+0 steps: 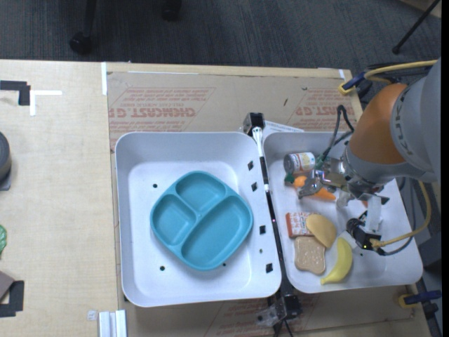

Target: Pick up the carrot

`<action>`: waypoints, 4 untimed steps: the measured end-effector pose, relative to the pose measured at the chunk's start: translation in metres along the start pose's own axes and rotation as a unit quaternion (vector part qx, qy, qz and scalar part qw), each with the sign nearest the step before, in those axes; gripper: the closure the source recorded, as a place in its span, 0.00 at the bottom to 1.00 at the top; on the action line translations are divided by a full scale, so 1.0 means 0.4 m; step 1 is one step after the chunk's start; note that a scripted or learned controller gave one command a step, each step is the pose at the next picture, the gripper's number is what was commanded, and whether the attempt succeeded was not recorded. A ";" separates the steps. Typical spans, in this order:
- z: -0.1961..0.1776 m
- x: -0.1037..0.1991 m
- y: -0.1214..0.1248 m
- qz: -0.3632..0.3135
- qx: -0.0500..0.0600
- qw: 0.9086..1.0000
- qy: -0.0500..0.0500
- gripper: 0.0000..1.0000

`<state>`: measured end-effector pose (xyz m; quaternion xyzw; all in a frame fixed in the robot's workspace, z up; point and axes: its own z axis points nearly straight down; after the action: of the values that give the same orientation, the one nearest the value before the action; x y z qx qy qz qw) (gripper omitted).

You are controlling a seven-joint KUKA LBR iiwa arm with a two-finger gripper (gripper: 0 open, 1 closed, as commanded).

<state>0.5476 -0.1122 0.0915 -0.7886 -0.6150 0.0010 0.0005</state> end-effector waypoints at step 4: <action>-0.042 -0.004 -0.002 0.003 0.004 1.000 -0.001 0.00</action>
<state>0.5467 -0.1137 0.1084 -0.7905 -0.6124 0.0037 0.0030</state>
